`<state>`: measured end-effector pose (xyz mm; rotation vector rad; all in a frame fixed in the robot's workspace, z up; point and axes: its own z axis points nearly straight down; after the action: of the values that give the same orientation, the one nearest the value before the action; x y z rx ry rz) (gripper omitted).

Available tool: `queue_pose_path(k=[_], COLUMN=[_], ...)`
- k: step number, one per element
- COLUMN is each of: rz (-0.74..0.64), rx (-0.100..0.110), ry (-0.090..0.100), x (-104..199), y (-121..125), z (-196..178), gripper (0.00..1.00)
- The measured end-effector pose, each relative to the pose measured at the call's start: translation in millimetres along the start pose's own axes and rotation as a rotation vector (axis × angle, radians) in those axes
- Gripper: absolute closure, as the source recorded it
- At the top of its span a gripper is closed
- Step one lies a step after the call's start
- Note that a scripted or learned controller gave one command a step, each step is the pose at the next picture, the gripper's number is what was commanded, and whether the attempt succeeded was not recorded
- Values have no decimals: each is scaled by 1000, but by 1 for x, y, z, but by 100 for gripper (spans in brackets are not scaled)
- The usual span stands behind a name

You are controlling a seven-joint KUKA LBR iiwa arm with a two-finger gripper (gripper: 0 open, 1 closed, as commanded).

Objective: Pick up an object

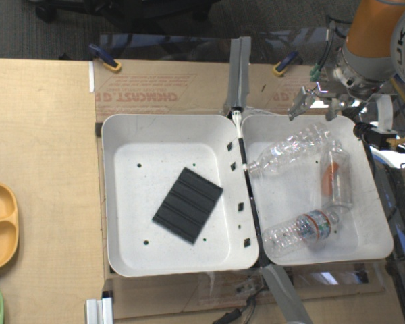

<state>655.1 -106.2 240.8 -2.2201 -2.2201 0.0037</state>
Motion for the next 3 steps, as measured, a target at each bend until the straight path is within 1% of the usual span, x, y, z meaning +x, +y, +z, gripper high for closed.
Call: queue_pose_path(k=[1,2,3], rz=[-40,-195,-397], rx=[1,-5,-13], ry=[0,-1,-2], x=[-50,-100,-114], y=[-23,-68,-93], z=[78,129,144], gripper=[0,0,0])
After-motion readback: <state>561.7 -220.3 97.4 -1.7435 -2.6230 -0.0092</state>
